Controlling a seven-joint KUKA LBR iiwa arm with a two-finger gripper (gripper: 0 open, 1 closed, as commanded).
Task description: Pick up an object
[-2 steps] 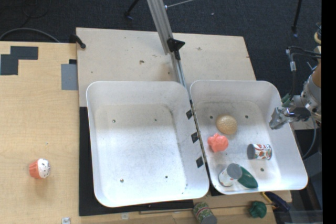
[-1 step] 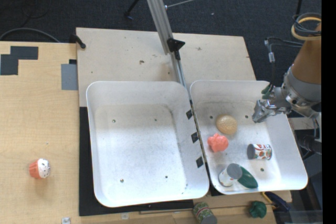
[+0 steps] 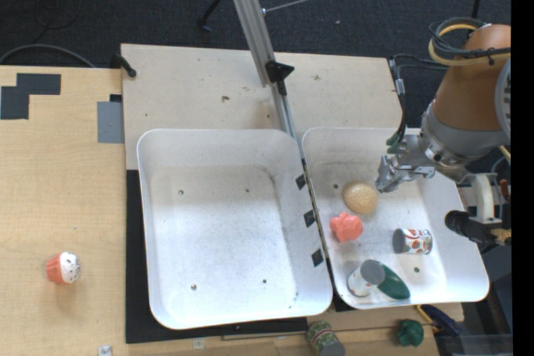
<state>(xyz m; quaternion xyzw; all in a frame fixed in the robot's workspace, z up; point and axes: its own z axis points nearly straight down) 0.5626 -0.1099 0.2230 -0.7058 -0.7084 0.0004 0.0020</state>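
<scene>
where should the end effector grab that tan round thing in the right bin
Across the tan round object's widest middle, coming straight down from above. It looks like a smooth low dome with open floor around it; the pink object sits just below, so probably close the fingers left-right.

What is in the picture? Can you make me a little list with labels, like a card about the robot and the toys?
robot arm: grey with an orange band, reaching in from the right
gripper: low over the right bin, just above and right of the tan ball
right bin: holds four things
tan ball: near the bin's middle
pink toy: just below the ball
small can: red and white, lying on its side
green and white thing: near the front edge
left bin: white
</scene>
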